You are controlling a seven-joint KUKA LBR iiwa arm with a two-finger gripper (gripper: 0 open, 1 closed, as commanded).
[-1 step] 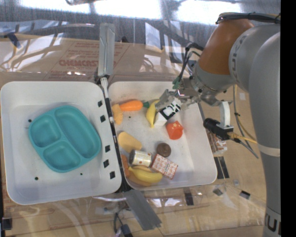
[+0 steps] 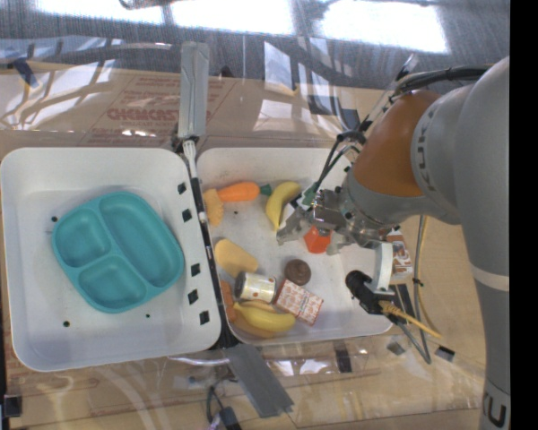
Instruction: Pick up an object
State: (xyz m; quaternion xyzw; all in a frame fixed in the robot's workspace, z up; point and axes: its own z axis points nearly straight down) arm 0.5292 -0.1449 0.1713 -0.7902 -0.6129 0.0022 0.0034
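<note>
Arm: the grey arm with its orange band reaches in from the right, over the right bin; it hides that bin's far side
Bins: two white bins side by side on the worktop; the left bin carries a teal divided plate
Tool: the tool hangs low over a small orange-red object, just beside the upright banana; how its jaws stand I cannot tell (the wrist blocks them)
Pickings: carrot, second banana, tin can, patterned packet, brown disc
Advice: I'd centre on the orange-red piece, drop straight, keep off the banana
Room: brown cardboard and glare behind the bins
</note>
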